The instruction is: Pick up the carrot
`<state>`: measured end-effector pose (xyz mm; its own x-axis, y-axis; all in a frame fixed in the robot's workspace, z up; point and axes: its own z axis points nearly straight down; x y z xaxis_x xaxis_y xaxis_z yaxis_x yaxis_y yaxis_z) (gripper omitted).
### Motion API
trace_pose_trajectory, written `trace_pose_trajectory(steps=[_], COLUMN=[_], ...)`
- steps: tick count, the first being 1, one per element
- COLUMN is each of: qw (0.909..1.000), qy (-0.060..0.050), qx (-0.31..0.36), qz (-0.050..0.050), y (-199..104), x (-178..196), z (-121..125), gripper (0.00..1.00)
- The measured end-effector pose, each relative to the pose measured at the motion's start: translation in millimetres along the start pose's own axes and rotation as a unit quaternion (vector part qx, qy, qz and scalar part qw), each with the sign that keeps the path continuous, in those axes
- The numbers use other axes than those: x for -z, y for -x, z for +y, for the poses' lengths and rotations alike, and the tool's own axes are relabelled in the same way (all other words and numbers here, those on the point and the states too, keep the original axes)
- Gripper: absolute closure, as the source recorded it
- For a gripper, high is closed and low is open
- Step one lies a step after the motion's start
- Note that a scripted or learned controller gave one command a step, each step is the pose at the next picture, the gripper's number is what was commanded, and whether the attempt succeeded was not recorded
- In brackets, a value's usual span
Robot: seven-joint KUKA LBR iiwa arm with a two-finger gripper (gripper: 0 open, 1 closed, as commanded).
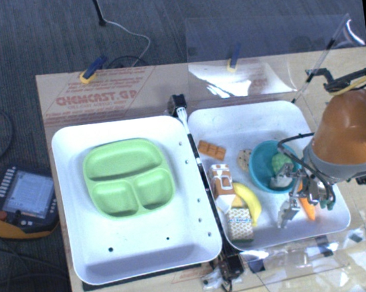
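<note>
While arm reaches in from right, I see orange band above wrist over right bin (315,123), gripper (298,205) low near bin floor at front right. Fingers (288,213) partly spread; carrot (307,207) lies just right of them, touching or nearly so, not clearly between them; can't confirm grasp. Teal bowl (266,164) just behind fingers, banana (247,200) to their left. Board behind left bin (84,257) reads "CHEMCAST GP".

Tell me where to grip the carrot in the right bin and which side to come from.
Grip the carrot across its narrow width near the middle, coming straight down from above. It seems to lie flat on the right bin's floor, lengthwise toward the near wall, with the gripper right beside it. The teal bowl crowds its far end.
</note>
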<state>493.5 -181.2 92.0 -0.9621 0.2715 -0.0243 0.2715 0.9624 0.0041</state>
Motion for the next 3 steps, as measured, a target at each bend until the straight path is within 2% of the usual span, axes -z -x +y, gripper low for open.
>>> trace_pose_trajectory(steps=[1, 2, 3], qw=[1.0, 0.9963, 0.9867], qy=[-0.001, -0.002, -0.001], qx=[0.0, -0.085, 0.162], qz=[-0.006, 0.012, 0.01], y=[5.5, -32.6, -4.5], x=[13.2, 91.2, 261.3], z=[0.5, 96.7, 15.5], gripper=[1.0, 1.0, 1.0])
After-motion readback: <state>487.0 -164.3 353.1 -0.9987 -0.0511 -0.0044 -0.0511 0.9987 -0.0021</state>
